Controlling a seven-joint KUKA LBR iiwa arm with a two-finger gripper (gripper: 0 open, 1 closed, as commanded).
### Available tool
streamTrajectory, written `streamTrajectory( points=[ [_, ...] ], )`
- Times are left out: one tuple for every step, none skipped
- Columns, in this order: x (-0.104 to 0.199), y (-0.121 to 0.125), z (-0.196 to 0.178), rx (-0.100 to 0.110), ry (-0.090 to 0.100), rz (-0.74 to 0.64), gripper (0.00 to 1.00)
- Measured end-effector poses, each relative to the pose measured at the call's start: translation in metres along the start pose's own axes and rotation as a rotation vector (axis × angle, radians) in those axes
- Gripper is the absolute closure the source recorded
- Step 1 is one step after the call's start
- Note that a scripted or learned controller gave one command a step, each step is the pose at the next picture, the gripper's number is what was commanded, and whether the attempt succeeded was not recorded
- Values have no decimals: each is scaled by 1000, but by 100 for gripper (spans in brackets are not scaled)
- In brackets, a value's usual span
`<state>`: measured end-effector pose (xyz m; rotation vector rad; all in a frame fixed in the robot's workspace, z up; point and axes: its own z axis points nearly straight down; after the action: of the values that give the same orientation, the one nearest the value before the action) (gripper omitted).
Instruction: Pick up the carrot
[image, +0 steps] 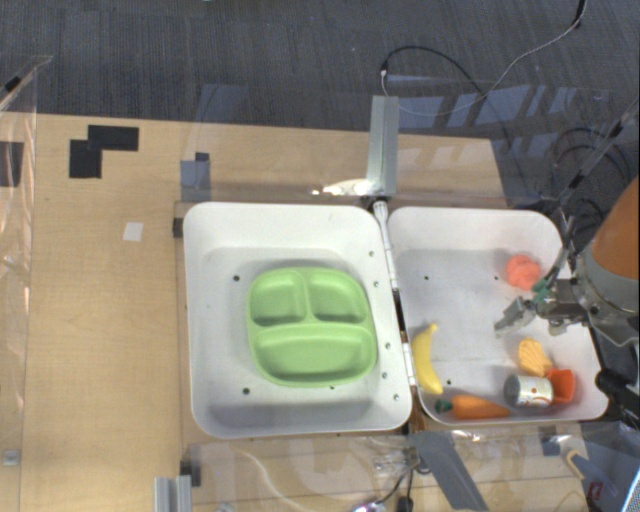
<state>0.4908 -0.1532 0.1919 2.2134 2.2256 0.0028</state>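
The two-finger metal gripper (522, 312) is seen above the right shallow white plastic bin (470, 232), towards that bin's right side, carried by the grey arm with an orange band (615, 262) that enters from the right edge of the view. Its fingers are spread apart, and nothing is seen between them. The small orange carrot with a green stem end (474, 406) lies on its side along the near wall of the same bin, well apart from the gripper and just right of the curved yellow banana (427, 360) (the two appear to be almost touching at the banana's lower tip). A silver cylindrical can (529, 391) is found to the carrot's right, with a small red-orange object (563, 384) against it in the near right corner. A yellow-orange corn-like piece (534, 354) rests just below the gripper, and a rounded pink-red item (522, 270) sits just above it. In the left shallow white plastic bin (210, 330), a light green divided plate with three compartments (310, 326) is placed centrally.
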Motion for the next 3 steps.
streamTrajectory(
  points=[
    [-52,0,30,-1,0,-166,0],
    [-53,0,102,-10,-6,-593,0],
    [-52,2,90,-15,-6,-593,100]
  ],
)
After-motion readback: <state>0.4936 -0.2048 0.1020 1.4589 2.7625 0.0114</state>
